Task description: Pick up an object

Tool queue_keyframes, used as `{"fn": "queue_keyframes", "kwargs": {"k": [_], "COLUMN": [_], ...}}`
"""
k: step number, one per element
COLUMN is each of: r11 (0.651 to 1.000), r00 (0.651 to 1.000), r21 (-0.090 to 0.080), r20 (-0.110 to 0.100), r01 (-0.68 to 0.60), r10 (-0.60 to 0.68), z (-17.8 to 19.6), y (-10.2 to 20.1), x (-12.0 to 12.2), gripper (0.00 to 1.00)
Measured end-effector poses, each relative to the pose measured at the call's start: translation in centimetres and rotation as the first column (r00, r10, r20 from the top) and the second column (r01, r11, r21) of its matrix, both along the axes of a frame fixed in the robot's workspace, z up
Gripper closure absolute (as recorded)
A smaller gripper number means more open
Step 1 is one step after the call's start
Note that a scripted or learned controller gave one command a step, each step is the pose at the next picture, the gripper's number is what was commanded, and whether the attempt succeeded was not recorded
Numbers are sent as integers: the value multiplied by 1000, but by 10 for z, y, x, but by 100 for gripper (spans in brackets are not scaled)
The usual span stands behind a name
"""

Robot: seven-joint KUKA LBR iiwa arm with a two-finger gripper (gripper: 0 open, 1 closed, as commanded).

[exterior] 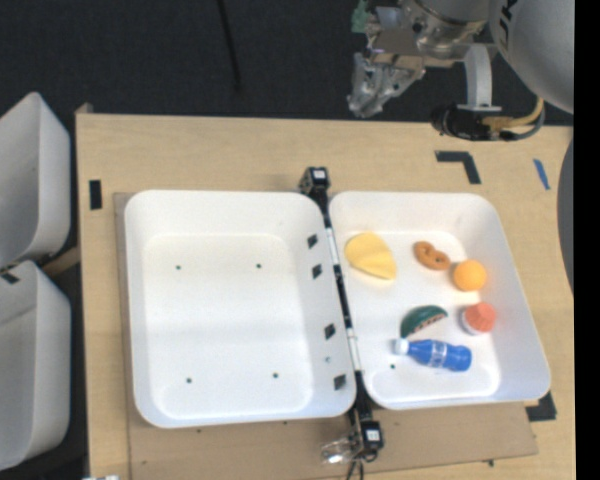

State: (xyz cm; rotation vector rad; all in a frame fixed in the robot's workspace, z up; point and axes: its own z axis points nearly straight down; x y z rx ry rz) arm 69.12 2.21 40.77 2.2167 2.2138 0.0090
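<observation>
The right bin (500, 228) holds several small objects: a yellow wedge (371, 256), a brown pretzel-like piece (431, 257), an orange ball (469, 275), a pink round piece (479, 318), a green and dark slice (423, 319) and a blue bottle (435, 354) lying on its side. My gripper (368, 96) hangs high above the bench's far edge, well behind the right bin and apart from every object. Nothing shows between its fingers.
The left bin (140, 268) sits beside the right one, joined along a black-clipped divider (332, 278). White containers (15, 268) stand off the bench at the left. A black cable (480, 123) lies on the bench at the back right.
</observation>
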Motion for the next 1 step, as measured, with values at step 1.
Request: {"fn": "queue_keyframes", "kwargs": {"k": [1], "r11": [1000], "r00": [1000], "r21": [1], "r20": [-27], "r01": [-6], "r10": [6], "z": [-126], "y": [57], "x": [-3], "gripper": [100]}}
